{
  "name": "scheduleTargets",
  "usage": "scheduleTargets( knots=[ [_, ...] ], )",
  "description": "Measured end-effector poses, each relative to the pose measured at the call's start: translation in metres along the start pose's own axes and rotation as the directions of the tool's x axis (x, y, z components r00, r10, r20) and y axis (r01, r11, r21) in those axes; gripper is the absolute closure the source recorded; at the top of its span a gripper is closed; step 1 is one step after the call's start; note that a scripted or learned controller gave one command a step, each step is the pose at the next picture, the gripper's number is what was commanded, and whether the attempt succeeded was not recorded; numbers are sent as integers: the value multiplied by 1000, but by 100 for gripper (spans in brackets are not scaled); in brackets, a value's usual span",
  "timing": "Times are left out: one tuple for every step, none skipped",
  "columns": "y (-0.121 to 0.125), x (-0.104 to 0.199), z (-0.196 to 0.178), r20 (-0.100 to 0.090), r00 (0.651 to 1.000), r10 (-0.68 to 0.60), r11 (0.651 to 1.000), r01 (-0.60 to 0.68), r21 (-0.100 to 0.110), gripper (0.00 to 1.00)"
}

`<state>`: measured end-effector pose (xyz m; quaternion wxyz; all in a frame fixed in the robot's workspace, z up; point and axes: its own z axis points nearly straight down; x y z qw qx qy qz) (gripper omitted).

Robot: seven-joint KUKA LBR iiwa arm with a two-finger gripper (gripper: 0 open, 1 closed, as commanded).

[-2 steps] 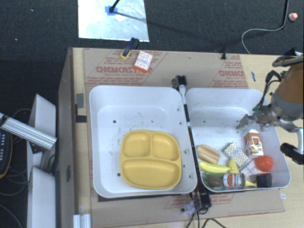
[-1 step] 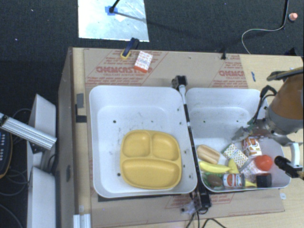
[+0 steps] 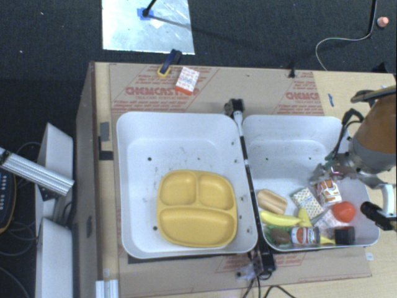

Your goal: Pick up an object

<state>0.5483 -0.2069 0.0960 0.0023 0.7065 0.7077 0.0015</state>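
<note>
Red-and-white, the packet (image 3: 329, 192) is lying in the right bin (image 3: 291, 138), at the top of the heap of food along that bin's near side, with its long axis running roughly up the picture. The gripper (image 3: 327, 174) is sitting just above it, at its upper end and apparently touching, so the packet is lying directly under and slightly toward the near edge. Whether it is clenched or released I cannot tell. A tomato (image 3: 344, 212) is resting just beside the packet; a yellow tray (image 3: 197, 207) is occupying the left bin (image 3: 139, 166).
</note>
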Motion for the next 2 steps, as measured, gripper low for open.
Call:
scheduleTargets(
  knots=[
    [55,51,-48,-1,1000,-3,1000,3,1,100],
    [1,128,-137,-2,1000,-3,1000,3,1,100]
  ],
)
